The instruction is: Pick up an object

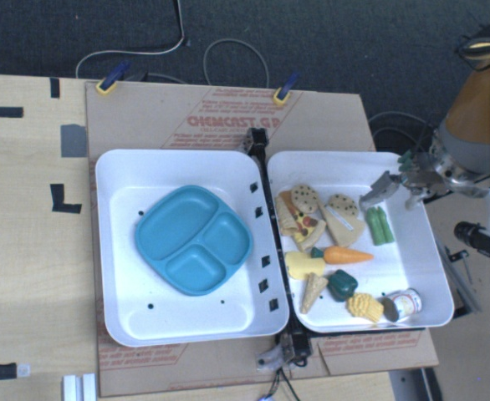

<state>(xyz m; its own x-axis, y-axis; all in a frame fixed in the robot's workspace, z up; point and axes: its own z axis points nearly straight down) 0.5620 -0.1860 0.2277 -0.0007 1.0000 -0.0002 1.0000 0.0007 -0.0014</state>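
Observation:
My gripper (398, 195) hangs over the upper right part of the right bin (425, 249), open, with nothing between its fingers (378, 191). Just below it lies a green stick-shaped toy (380, 225). Further left in the same bin are a spotted cookie (303, 197), a tan wedge (343, 215), a pizza slice (305, 225), an orange carrot (346, 256), a yellow piece (299, 265), a cone (313, 289), a dark green piece (342, 285), a yellow corn-like piece (364, 307) and a small can (403, 304).
The left bin (115, 249) holds a blue divided plate (195, 238). A black divider (266, 224) runs between the bins. Both stand on a cardboard sheet (220, 119) clamped to the bench. The grey-and-orange arm (472, 119) enters from the right.

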